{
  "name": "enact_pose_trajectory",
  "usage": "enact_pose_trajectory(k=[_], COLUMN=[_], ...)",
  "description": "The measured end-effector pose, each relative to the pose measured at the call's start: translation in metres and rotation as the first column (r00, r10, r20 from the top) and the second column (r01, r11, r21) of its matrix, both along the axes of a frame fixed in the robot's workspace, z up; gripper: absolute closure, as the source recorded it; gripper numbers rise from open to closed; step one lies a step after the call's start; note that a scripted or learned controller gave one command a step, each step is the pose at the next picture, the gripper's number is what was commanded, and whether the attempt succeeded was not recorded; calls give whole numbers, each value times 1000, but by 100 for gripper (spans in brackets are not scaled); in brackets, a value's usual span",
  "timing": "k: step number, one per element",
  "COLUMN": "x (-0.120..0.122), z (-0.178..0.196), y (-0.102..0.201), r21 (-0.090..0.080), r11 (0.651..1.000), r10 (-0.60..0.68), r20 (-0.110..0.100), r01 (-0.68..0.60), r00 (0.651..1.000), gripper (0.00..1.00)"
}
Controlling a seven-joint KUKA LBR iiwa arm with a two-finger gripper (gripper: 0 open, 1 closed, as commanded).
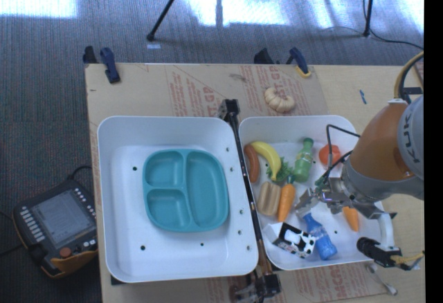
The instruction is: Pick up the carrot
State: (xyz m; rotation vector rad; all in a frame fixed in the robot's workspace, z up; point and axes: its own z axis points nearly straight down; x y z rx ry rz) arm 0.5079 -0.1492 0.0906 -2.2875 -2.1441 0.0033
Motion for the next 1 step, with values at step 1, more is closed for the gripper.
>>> enact_pose_trajectory(k=[1], x=[34], z=[-3], y=[61], r21=[-1], r11=[999], r10=[-49], r20=[2], r01=[49], r00=[999], gripper=[0])
